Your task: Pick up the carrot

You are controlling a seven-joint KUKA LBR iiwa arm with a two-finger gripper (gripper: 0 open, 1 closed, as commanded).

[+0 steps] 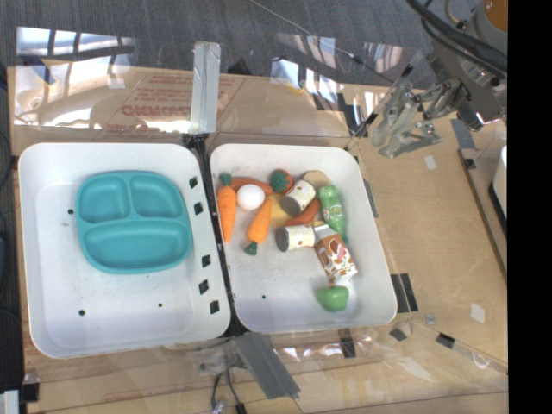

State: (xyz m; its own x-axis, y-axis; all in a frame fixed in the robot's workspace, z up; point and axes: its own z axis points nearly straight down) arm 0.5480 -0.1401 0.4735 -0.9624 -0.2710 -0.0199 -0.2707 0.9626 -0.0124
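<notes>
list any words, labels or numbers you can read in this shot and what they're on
"CHEMICAL": my best reading of the large red print on the cardboard sheet behind the bins; it is blurred under glare, so not certain.
Smaller red lines above that word: too blurred to read.
Label on the patterned can in the right bin: too small to read.
Labels on the two other small cans: too small to read.
Blue tray: no text seen.

- Bright, even light from above; both white bins point(285, 317) look slightly washed out.
- Glare streaks on the clear plastic sheet point(78, 46) along the bench's far edge.
- Shadows soft and short.
- Overall focus mildly soft, fine detail smeared.
</notes>
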